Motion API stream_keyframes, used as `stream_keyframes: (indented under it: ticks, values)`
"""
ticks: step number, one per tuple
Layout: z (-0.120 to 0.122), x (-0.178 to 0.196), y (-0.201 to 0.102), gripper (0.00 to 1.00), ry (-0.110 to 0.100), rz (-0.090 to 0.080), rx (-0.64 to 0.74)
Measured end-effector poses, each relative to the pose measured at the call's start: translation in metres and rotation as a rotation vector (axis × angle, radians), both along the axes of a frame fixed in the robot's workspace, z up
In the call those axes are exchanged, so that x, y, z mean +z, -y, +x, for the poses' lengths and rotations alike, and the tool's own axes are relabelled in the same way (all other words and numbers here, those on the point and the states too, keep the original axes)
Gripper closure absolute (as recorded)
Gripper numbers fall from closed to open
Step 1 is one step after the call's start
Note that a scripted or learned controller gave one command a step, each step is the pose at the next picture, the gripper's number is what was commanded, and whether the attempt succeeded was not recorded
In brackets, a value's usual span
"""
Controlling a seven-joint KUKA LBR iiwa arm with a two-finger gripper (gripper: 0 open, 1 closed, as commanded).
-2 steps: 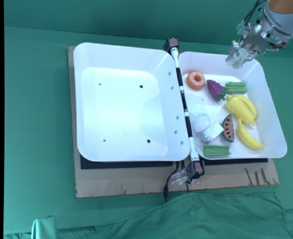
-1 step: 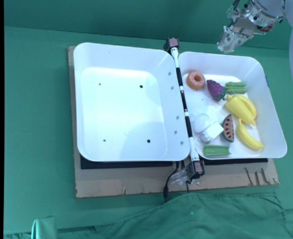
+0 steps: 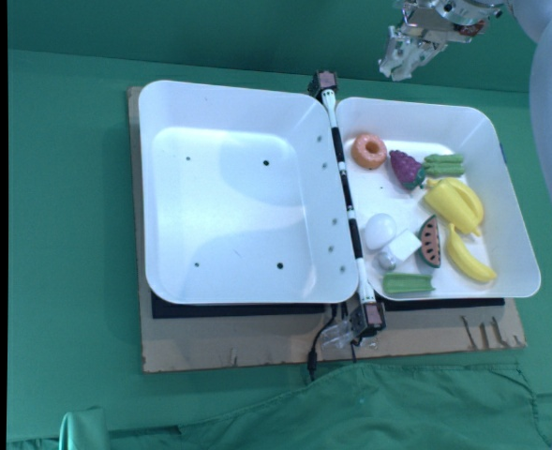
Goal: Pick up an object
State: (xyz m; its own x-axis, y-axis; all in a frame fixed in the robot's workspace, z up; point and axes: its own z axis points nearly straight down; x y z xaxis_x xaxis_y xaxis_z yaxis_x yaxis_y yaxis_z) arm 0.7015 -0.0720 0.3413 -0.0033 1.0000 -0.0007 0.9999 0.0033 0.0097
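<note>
I am watching my pincer (image 3: 405,56) hanging high above the far edge of the right bin (image 3: 513,251), beyond its back rim, carrying nothing between its fingers; from this slant I cannot tell whether they are spread or closed. I judge it is parked up there to keep clear of the bin walls until a target is chosen, so the pick is not yet begun.

Everything I could be picking is lying in that right bin. Nearest the pincer, at the far left corner, an orange doughnut (image 3: 368,151) is sitting flat. Just beside it a purple grape bunch (image 3: 405,169) is touching some green pods (image 3: 444,165). A yellow banana bunch (image 3: 455,202) is crowding the middle, with a watermelon slice (image 3: 430,243) and a single banana (image 3: 467,257) just below it. A white bulb shape (image 3: 380,231) is leaning against a white block (image 3: 404,246), and a green bean (image 3: 408,283) is resting by the near rim.

The left bin (image 3: 163,111) is sitting alongside, the two separated by a black-and-white bar (image 3: 345,187). Both are resting on a cardboard sheet (image 3: 257,352) over the green table (image 3: 60,251).

The doughnut looks the easiest to me: standing apart, close under the pincer.
</note>
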Motion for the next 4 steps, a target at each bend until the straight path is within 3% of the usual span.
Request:
stream_keyframes:
  ticks: [1,3,4]
  values:
    - [0.0,0.018,-0.051,1.0,0.0,0.001,-0.001]
    - [-0.001,-0.004,-0.124,1.0,-0.008,0.001,-0.003]
    - [-0.001,0.016,-0.172,1.0,-0.002,0.002,-0.001]
